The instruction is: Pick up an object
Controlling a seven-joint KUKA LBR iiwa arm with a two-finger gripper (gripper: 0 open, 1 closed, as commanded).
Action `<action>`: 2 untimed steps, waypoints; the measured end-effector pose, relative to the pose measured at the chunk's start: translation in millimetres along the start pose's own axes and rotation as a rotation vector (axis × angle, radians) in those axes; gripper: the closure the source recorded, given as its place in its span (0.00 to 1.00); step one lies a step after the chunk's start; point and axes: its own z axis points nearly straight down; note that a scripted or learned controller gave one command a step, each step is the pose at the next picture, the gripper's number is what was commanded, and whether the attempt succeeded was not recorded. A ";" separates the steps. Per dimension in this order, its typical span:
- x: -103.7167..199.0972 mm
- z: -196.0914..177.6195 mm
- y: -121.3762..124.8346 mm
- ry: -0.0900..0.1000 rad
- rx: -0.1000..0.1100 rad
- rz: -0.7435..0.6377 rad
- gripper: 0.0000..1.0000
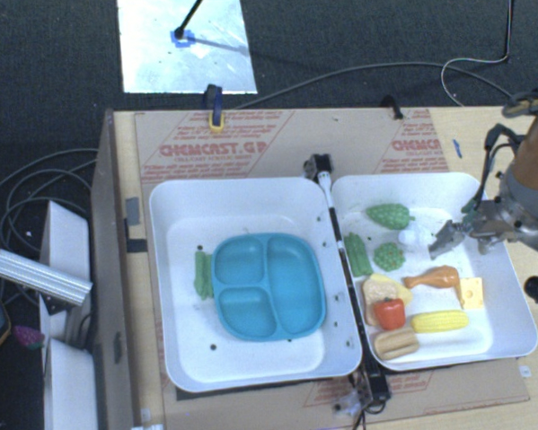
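Nearest the front rim of the right bin (514, 345), a hot dog (394, 343), corn cob (439, 320) and red pepper (390, 313) are crowding together. Behind them a chicken drumstick (433, 277) is lying. Farther back, bare floor is lying open below the gripper (446, 237), hovering above the bin; its fingers' spread I cannot tell.

We note smooth glossy blue plastic divided plate (269, 286); two shallow white plastic bins (175, 223), semi-gloss; matt brown printed cardboard sheet (274, 137); shiny metal floor plate (185, 43).
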 end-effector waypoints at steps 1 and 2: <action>64.9 101.2 87.9 0.001 -0.001 -0.001 0.00; 30.3 127.6 144.2 -0.001 -0.001 -0.002 0.00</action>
